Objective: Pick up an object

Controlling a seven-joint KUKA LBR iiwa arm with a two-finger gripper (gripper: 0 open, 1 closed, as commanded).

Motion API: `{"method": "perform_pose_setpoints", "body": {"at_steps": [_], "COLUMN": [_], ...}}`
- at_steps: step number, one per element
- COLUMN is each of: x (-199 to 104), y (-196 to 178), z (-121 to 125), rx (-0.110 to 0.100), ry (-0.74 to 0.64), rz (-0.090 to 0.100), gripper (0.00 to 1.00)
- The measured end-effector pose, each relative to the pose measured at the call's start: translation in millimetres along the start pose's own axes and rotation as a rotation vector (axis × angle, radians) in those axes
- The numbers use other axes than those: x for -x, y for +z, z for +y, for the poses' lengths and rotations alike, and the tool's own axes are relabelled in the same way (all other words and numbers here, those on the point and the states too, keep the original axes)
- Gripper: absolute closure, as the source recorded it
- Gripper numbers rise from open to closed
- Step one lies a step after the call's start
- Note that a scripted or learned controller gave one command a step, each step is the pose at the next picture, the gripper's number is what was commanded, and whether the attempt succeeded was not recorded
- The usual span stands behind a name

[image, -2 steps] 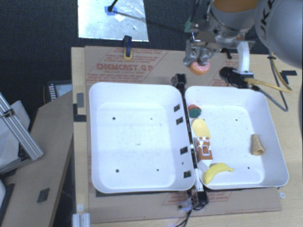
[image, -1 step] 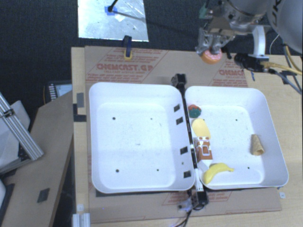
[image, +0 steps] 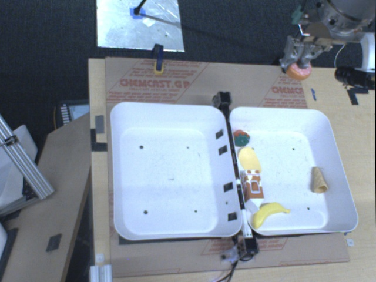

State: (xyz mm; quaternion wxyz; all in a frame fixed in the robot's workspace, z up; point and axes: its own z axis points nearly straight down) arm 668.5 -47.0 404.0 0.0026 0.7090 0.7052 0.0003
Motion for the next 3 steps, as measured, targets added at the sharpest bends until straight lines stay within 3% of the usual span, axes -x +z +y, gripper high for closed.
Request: {"method": "perform_pose_setpoints", "body": {"at_steps": [1, 2, 3], "x": [0.8, 0.3, -102.0], "y": [213.2, 199.9, 220.4], "z": [-3.8, -60.7, -89.9], "rx": [-0.017, -0.007, -0.006], "ry": [-0.005, -0.005, -0.019], "rz": [0.004, 0.004, 0.008], "gripper": [1.00, 1.00, 1.00]}}
